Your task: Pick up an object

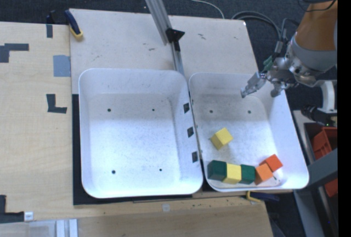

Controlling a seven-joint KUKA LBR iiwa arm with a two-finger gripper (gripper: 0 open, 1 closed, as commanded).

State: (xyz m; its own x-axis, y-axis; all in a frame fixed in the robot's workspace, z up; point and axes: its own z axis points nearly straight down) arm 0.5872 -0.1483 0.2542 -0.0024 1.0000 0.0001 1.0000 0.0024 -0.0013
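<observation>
My gripper (262, 88) hangs over the far right corner of the right bin (285, 120), its two fingers spread apart with nothing between them. Well below it, a yellow cube (221, 137) lies alone in the middle of that bin. Along the bin's near edge sit a green block (217, 169), a yellow block (232, 173) and another green block (247, 174) in a row, with two orange blocks (267, 168) at their right end.
The left bin (88, 120) stands beside the right one, sharing a rim. A slanted metal rail (156, 3) runs from the top down to the bins' far junction. Cables (258, 19) trail behind the arm.
</observation>
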